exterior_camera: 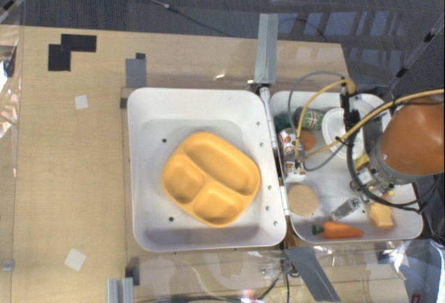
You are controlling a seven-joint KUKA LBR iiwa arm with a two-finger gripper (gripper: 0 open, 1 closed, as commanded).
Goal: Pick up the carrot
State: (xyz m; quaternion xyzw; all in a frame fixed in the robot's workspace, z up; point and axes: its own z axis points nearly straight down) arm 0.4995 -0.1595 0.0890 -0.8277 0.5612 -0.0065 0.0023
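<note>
As you scan from the left edge of the bench [62, 176], you pass bare wood with black tape marks near its far left corner before you reach the left bin [142, 225]. A yellow divided tray [211, 178] lies in the middle of that bin, turned at a slant, its three compartments showing nothing inside.

Cross the rim between the two bins and you come to the right bin [410, 228]. Against its left wall you see a small printed can [287, 140] and, further toward the near edge, a round tan disc [302, 200]. A green bottle with a white label [309, 118] lies near the far edge.

The carrot [341, 230] lies flat along the near edge of the right bin, green end to the left, orange tip to the right. A pale yellow block [381, 215] sits just beside it toward the near right corner.

The arm [411, 142] hangs over the right half of this bin, its orange band uppermost. The gripper [348, 208] is just above the carrot, apart from it; you cannot tell how its grip is set.
</note>
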